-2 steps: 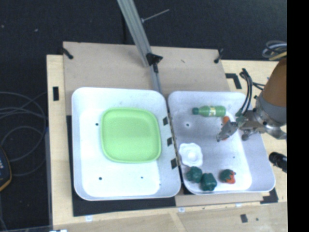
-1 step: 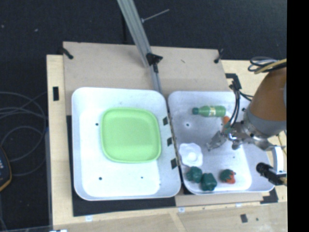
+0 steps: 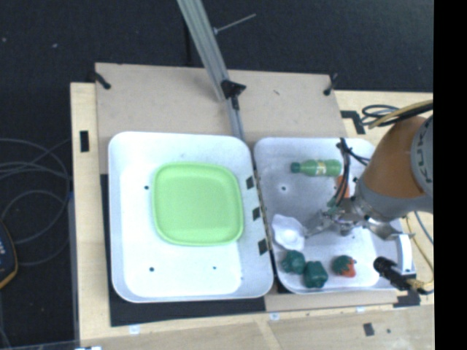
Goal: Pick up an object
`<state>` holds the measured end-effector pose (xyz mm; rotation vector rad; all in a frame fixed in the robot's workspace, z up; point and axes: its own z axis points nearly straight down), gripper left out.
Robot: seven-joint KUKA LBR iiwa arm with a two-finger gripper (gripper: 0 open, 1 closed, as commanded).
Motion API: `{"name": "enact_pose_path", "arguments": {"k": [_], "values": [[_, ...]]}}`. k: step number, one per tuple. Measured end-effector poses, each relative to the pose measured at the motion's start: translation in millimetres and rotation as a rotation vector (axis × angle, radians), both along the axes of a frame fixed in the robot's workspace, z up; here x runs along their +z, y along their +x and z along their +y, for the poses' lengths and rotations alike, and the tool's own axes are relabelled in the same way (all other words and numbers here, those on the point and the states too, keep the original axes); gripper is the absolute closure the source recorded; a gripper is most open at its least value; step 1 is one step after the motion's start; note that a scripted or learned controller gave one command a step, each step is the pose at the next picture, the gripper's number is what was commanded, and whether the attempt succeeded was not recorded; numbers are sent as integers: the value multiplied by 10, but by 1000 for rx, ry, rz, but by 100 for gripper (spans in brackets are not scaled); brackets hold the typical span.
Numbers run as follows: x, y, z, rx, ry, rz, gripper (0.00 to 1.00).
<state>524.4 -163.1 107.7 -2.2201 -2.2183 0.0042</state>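
Bench with 2 white bins [image 3: 131,195], 1 green plate [image 3: 197,203], 1 bottle [image 3: 317,168], gripper [image 3: 337,219] state unclear

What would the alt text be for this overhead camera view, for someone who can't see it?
A grey robot arm with an orange band reaches from the right into the right-hand shallow white bin, which holds a green plastic bottle, small dark green objects, a red-and-green toy and a white piece. The left white bin holds a square light green plate.

A grey metal pole [image 3: 208,46] slants over the tan board [image 3: 168,100], with black cables [image 3: 33,170] lying left.
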Motion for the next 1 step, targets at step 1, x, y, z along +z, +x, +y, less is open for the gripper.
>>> {"name": "enact_pose_path", "arguments": {"k": [1], "values": [[129,17,-4,-1,0,-6,100]]}}
